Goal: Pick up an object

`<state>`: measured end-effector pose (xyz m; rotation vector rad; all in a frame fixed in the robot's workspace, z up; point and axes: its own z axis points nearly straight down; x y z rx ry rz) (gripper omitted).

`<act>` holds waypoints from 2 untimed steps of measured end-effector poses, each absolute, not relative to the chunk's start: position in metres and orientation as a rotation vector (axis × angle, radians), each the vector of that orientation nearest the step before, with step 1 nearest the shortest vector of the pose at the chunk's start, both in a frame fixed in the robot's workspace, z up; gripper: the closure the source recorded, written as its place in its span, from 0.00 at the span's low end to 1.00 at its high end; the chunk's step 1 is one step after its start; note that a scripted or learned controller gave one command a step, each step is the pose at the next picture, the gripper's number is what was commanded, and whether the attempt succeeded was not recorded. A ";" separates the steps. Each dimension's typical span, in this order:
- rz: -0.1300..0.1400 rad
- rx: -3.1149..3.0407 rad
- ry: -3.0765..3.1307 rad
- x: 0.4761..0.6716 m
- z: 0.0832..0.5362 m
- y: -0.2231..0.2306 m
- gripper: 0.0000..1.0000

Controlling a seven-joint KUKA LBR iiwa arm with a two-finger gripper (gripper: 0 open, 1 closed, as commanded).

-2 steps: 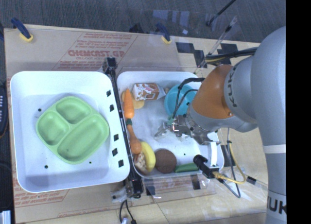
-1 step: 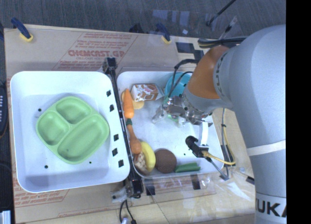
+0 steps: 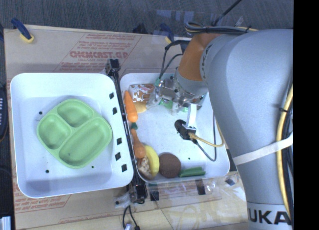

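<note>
Overhead view of the desk (image 3: 75,44) with two white bins. The arm (image 3: 249,99) reaches in over the right bin (image 3: 209,166), its orange band (image 3: 192,59) above the wrist. The pincer (image 3: 167,94) hangs low at the bin's far end; whether its fingers are spread or pressed together cannot be told. Just left of the pincer lies a printed packet (image 3: 143,92), and beside that a carrot (image 3: 130,107) along the bin's left wall. Nearer the viewer than the pincer, well apart from it, sit a second carrot (image 3: 138,147), a banana (image 3: 153,161), a brown round fruit (image 3: 170,165) and a green pod (image 3: 192,172). A yellow cable (image 3: 209,144) trails below the wrist. Far left of the pincer, the left bin (image 3: 30,174) holds a green divided plate (image 3: 75,132).
</note>
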<state>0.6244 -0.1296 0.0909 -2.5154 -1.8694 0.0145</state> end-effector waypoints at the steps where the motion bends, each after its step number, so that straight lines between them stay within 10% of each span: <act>1: 0.015 -2.260 -2.166 0.568 0.091 -0.187 0.00; 2: 0.065 -2.544 -1.789 0.647 0.088 -0.165 0.00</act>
